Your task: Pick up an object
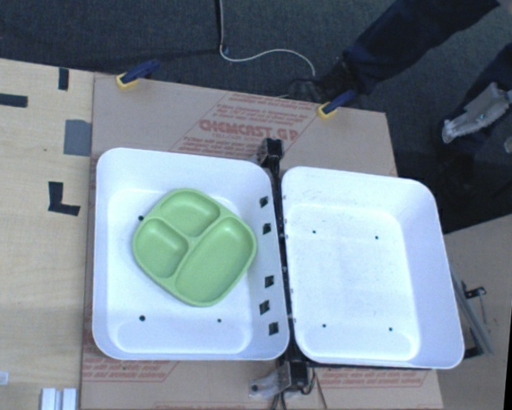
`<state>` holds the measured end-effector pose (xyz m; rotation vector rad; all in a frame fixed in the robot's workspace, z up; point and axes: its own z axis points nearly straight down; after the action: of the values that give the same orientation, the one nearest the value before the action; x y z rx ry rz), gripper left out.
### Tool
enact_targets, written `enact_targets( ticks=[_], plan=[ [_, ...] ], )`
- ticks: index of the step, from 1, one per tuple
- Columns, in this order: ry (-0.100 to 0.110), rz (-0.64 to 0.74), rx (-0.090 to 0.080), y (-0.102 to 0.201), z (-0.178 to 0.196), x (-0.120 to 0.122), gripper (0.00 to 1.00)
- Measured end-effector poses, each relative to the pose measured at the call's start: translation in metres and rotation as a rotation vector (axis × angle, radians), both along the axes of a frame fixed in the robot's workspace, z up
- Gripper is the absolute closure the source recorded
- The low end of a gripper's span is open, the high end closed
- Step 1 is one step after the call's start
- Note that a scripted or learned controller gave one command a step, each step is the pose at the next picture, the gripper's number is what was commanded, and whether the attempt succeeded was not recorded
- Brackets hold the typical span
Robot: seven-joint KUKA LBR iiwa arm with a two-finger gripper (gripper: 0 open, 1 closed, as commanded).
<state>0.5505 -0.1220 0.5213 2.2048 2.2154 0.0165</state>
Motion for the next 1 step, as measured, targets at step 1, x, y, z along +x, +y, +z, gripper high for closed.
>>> enact_targets(
  ticks=[1],
  plan=[
    [0.015, 0.003, 0.005, 0.0693, 0.0163, -0.0632, 0.0]
  ],
)
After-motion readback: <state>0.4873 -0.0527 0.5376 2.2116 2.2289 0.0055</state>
